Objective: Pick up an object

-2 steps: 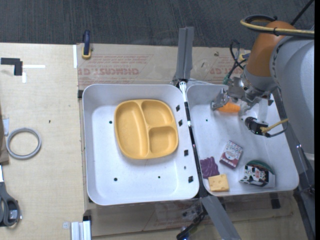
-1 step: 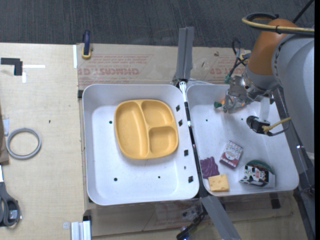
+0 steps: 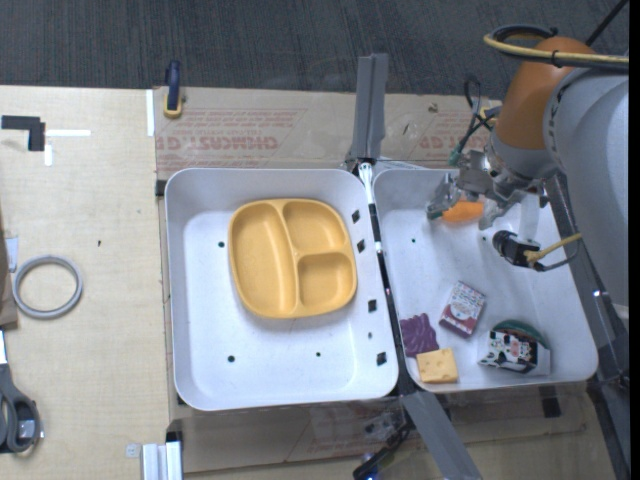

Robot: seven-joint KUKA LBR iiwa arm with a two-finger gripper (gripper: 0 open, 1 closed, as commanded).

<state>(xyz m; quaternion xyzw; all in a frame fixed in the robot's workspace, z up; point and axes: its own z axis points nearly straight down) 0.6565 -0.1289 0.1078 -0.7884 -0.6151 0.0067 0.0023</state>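
Note:
My gripper (image 3: 462,206) hangs over the far end of the right bin (image 3: 570,368). A small orange object (image 3: 463,212) sits between its two grey fingers (image 3: 438,208), and the gripper is shut on it. Nearer the front of that bin lie a small pink-and-red box (image 3: 462,308), a purple piece (image 3: 419,333), a yellow sponge-like block (image 3: 437,366) and a black, white and green packet (image 3: 514,349).
The left bin (image 3: 200,368) holds a yellow divided plate (image 3: 293,256). A grey divider bar (image 3: 371,108) runs between the bins. On the wooden bench to the left lie a grey tape ring (image 3: 45,286) and scissors (image 3: 15,420).

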